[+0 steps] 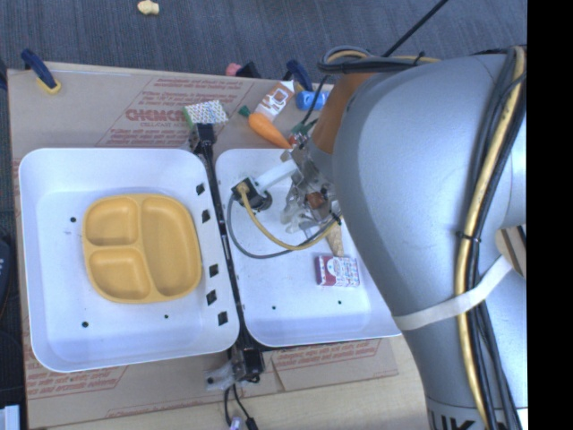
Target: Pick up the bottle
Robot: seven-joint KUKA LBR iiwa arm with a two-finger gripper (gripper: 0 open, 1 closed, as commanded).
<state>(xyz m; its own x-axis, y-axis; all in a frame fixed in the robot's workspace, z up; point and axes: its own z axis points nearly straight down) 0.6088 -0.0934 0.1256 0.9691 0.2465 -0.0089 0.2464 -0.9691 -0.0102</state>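
Evidently the task is at an early stage, judging by how things lie. The gripper [304, 195] hangs low over the right bin [269, 316], at the end of the big grey arm [421, 195] that covers that bin's right side. Metal parts and cabling crowd the wrist, and whether the fingers are apart or together cannot be told from this view. Nothing can be seen between them.

The bottle [271, 102], a small white one with an orange label and a green cap, lies on its side on the cardboard-covered worktop [134, 106], outside both bins. It is beyond the gripper, past the far rim of the right bin, and apart from the fingers. Just beside it, between bottle and gripper, lies an orange carrot-shaped toy [267, 129], partly over the bin's rim. A blue clamp [309, 97] sits near the bottle's base.

Below the gripper, on the bin floor, a small red and white carton [337, 270] lies flat. A yellow cable [260, 227] loops across the bin floor just beside the fingers. Well off to the far side from the arm, the left bin [45, 312] holds a yellow divided plate [141, 247].

So the bottle is not yet grasped or lifted. What seems left is the whole pick: reach, closing and lift.
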